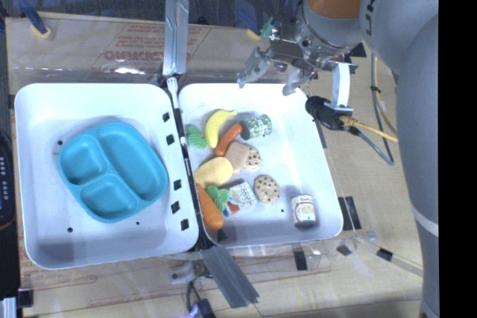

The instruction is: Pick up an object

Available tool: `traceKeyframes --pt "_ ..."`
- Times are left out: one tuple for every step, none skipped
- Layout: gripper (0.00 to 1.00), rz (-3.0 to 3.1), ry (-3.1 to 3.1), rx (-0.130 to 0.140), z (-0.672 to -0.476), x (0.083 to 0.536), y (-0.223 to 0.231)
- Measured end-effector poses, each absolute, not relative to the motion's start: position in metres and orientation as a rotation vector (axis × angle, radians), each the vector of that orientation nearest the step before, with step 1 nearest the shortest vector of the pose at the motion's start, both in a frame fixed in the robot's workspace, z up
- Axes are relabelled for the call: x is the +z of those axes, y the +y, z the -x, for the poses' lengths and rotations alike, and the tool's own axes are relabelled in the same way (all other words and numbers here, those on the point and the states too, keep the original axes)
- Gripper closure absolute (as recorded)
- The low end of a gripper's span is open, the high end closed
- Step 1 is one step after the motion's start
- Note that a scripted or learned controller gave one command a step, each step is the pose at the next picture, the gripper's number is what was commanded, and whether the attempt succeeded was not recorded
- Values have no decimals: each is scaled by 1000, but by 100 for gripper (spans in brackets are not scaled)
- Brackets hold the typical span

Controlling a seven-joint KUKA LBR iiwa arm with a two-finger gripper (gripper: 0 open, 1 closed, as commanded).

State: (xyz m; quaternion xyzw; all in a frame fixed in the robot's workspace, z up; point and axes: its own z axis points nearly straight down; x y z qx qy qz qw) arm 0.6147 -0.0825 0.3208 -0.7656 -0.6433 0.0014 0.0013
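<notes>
While the gripper [270, 78] hangs over the far rim of the right bin [317, 160], its two fingers are spread apart with nothing between them, one tip toward the bin divider and the other toward the arm [387, 18], which reaches in from the right with its orange band just above the wrist. That height and spread suit a hand that has not yet committed to a target, I judge: it is above the clutter, not in it. Below and a little nearer the camera lie the candidates, all crowded toward the left half of this bin. Closest to the fingers are a banana [216, 124], a small can [258, 126] just beside it, and a carrot [229, 138] slanting between them. Next come a brown slice [243, 156], a yellow lump [213, 170], a cookie [266, 188], a second carrot [211, 208] against the near left wall, and a small packet [242, 195]. A jar [303, 210] stands apart near the near right corner, which probably makes it the cleanest grasp, whereas the bunched pieces touch and could shift together. Across the divider, the left bin [37, 160] holds a blue tray [112, 171] lying flat, well away from the hand.
</notes>
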Motion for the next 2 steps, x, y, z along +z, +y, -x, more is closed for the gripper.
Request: traceKeyframes --pt "0 2313 -2108 19 -650 143 -102" --pt "0 2364 -2110 -36 -649 119 -104"
